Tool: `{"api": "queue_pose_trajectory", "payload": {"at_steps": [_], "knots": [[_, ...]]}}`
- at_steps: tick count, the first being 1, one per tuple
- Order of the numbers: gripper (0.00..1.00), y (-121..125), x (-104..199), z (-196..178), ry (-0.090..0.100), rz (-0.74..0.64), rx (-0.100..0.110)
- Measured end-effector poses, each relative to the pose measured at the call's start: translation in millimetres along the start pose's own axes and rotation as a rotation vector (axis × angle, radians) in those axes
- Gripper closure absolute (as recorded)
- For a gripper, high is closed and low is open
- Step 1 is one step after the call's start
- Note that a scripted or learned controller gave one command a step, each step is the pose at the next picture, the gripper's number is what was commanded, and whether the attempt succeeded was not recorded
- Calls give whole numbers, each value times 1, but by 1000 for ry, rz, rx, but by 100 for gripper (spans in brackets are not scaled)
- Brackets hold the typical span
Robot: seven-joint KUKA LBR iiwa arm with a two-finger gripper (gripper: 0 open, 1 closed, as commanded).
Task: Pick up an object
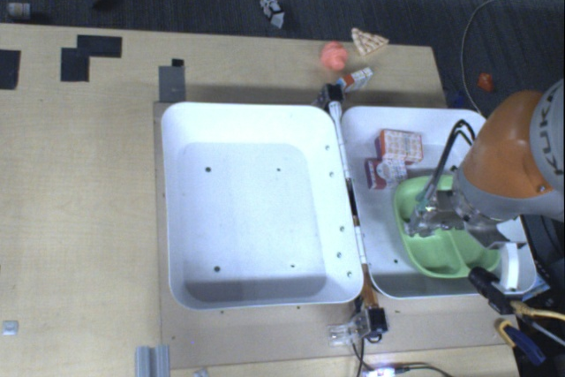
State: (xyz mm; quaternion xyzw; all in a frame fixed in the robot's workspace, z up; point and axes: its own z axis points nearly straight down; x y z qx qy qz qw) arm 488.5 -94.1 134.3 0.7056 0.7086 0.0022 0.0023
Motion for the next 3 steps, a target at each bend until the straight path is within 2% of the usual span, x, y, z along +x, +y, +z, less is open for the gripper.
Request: {"api": "queue_pose_trajectory", "payload": {"at_steps": [1,2,3], "knots": [[0,0,0,0,0,0,0],[0,-1,10,47,0,6,3],[100,-1,11,36,2,5,3]]}}
